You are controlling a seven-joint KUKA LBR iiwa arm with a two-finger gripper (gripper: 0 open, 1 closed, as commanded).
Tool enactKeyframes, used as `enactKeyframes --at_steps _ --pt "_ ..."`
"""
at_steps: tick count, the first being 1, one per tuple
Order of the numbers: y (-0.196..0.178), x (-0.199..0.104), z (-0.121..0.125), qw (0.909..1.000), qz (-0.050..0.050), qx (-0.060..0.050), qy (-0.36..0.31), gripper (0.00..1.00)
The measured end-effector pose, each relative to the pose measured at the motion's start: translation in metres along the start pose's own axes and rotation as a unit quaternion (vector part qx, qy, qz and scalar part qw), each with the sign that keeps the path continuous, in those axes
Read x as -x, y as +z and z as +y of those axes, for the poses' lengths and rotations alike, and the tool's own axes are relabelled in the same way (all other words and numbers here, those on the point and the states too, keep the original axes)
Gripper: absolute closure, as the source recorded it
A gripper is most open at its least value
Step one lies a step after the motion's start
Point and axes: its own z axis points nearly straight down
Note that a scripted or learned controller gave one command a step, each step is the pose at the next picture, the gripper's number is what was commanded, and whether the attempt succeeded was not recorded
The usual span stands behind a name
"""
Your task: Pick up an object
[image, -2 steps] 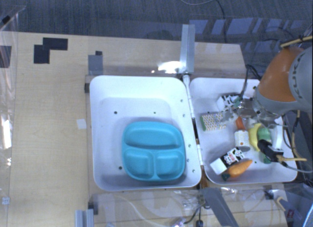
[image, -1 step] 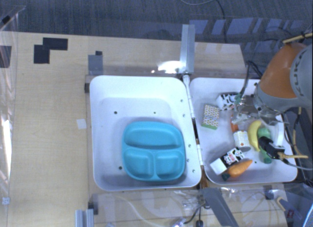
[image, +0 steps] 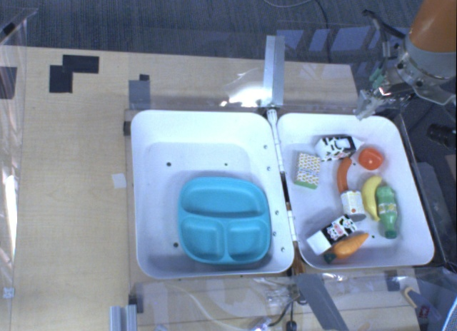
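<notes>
I am hovering my two-finger gripper [image: 373, 96], fingers parted and holding nothing, above the right shallow white bin's [image: 410, 180] far rim, aiming squarely down over the round red tomato [image: 370, 158] lying just below.

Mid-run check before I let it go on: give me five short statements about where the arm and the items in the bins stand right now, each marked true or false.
1. The blue divided tray lies in the left bin. True.
2. The gripper hangs low inside the right bin, touching the banana. False: it is up at the far right corner of the right bin, by the rim, apart from the banana.
3. The green bottle lies right beside the banana. True.
4. The carrot is in the left bin. False: it lies near the front edge of the right bin.
5. The tomato sits on the blue tray. False: it is in the right bin.
</notes>
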Motion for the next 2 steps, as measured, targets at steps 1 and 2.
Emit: enactKeyframes --at_steps 1,2 --pt "0.086 0.066 0.014 0.9997 0.001 -0.003 0.024 1.00" --pt "0.073 0.066 0.017 0.9998 -0.002 0.001 0.022 1.00"
